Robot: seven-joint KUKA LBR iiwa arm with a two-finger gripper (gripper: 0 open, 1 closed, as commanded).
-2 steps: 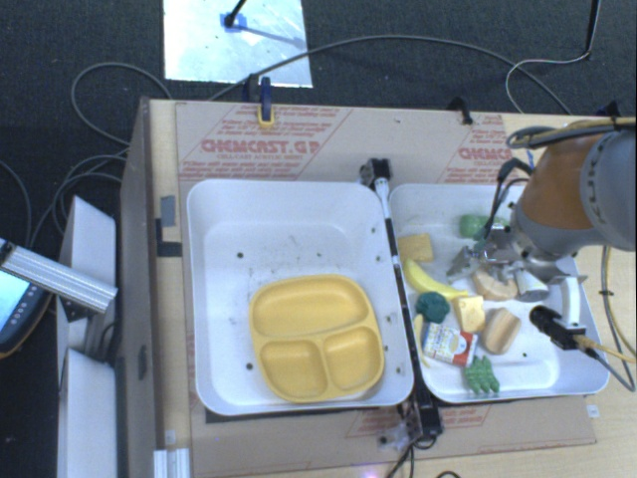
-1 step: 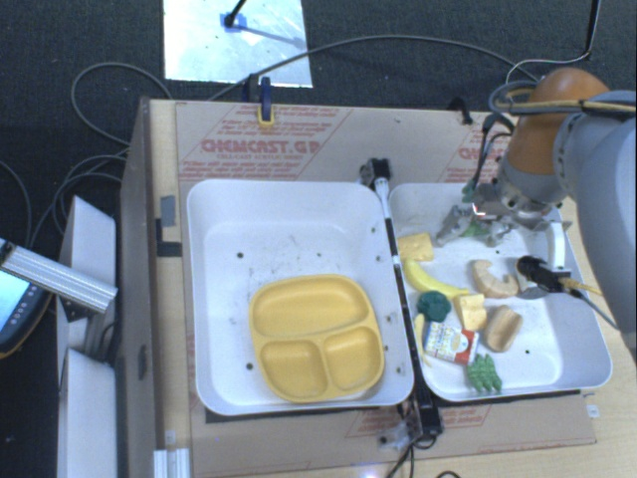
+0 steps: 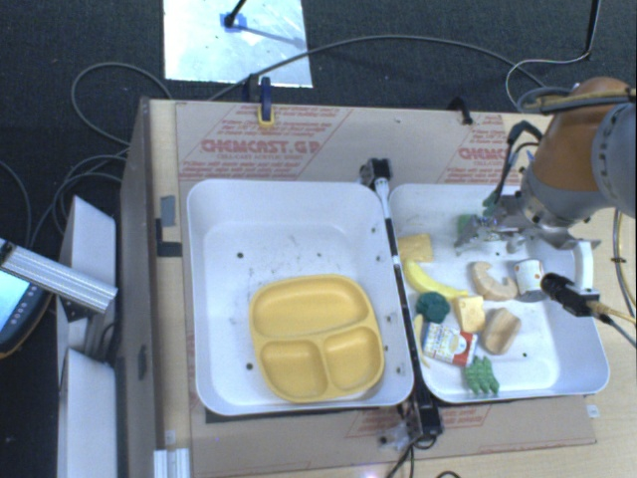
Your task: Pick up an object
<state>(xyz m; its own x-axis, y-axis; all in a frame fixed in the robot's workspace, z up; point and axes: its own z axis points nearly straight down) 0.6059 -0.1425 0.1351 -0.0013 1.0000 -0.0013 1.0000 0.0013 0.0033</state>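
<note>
- While the arm (image 3: pixel 582 147) reaches in over the back of the right bin (image 3: pixel 582 366), I log the claw (image 3: pixel 485 225) low above the bin's rear-left part; whether it is released or clenched, I cannot tell, and nothing is visibly grasped.
- Candidate things lie in the right bin: a yellow block (image 3: pixel 416 248) near the divider, a banana (image 3: pixel 430 284), a dark green piece (image 3: pixel 432 307), a yellow wedge (image 3: pixel 470 313), a bread-like slice (image 3: pixel 492 283), a tan roll (image 3: pixel 501 331), a small printed packet (image 3: pixel 446 345), a green toy (image 3: pixel 481 376) at the front, and a white cup (image 3: pixel 528 272).
- Left bin (image 3: pixel 214 267) holds 1 yellow divided tray (image 3: pixel 317 337), well apart from the claw.
- My judgement: the step in hand is the approach. I would aim at a thing with free space on 2 sides; the yellow block is near the claw and sits apart from the cluster. The banana, wedge and green piece touch or crowd each other, so a descent there risks a nudge rather than a grip.
- Hard to make out: the claw's tips blur against greenish clutter beside them, and I cannot say whether that is a thing or hardware. The arm's bulk hides part of the bin's rear-right corner.
</note>
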